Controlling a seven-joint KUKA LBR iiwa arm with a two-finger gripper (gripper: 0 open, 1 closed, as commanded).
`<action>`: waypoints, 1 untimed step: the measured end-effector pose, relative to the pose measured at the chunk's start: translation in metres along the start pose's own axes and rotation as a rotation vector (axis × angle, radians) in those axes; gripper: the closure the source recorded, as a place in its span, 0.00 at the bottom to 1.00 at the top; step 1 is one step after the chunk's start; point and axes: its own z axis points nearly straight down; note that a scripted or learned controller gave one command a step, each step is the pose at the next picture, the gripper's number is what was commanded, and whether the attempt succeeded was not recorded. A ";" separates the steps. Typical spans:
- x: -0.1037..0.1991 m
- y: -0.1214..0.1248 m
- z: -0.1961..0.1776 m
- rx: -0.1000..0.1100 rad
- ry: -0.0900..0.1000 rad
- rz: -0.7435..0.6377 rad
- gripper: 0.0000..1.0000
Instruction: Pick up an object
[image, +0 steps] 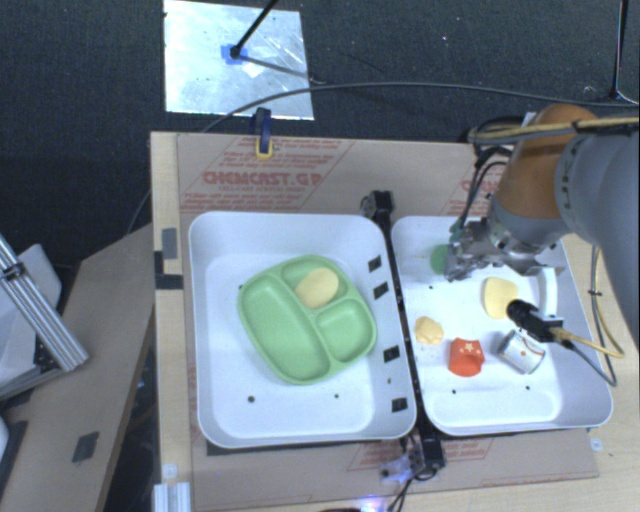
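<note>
The arm (560, 180) reaches in from the right, its claw (462, 262) low over the right bin's (500, 410) far-left corner; I cannot tell its opening. A green object (439, 258) touches it, long axis unclear.

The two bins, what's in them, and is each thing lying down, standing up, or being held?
Green tray: flat in left bin.
Yellow lump: lying in a tray compartment.
Green object: in right bin, beside the end effector.
Yellow piece: lying free.
Small yellow piece: lying free.
Red object: lying free.
Silver can: tipped on its side.
</note>
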 end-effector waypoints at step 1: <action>-0.006 -0.001 -0.046 -0.001 0.000 0.001 1.00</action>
